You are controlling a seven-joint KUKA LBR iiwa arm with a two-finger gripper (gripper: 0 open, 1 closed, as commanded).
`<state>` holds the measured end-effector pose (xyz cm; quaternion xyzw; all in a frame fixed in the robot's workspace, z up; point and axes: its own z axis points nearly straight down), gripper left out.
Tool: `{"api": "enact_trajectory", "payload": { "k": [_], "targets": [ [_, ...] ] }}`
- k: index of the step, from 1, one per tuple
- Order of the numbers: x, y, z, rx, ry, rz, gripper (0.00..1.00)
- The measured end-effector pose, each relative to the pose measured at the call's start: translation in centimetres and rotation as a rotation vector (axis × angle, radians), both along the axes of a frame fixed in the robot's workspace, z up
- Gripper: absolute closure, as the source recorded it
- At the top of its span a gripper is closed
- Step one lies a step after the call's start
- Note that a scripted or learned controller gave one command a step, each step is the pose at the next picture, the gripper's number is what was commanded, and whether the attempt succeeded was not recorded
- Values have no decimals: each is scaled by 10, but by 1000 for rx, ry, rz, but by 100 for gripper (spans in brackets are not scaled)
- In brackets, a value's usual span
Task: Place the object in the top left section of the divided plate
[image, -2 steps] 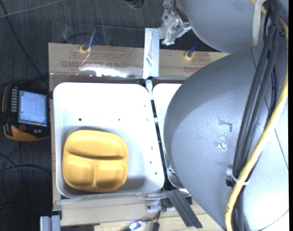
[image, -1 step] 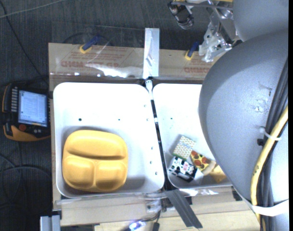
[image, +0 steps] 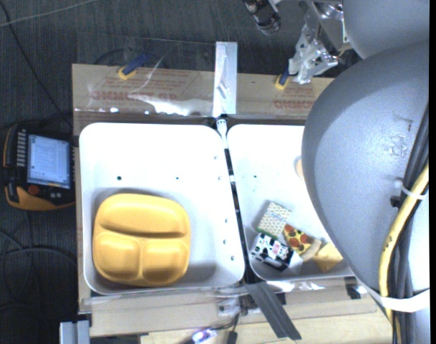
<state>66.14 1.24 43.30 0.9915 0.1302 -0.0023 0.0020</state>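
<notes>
Grey arm (image: 375, 163) over right bin (image: 264, 156); one yellow divided plate (image: 141, 239).

Red lettering runs along the clear plastic sheet (image: 160, 92) at the far edge of the counter (image: 96, 77) — on both the left and right stretches — but it appears reversed and too faint to read. The handheld pendant (image: 39, 167) on the floor left of the bins has a lit screen (image: 49, 160); its contents are too small to make out. The small patterned packets (image: 283, 236) in the right bin (image: 264, 163) carry printed designs — no legible words.
</notes>
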Motion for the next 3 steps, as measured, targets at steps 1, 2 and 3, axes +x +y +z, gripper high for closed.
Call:
{"api": "enact_trajectory", "payload": {
  "k": [1, 2, 3],
  "targets": [
    [0, 23, -1, 3, 1, -38, 100],
    [-6, -72, 0, 0, 1, -62, 100],
    [-17, -56, -77, 1, 2, -61, 100]
  ]
}}
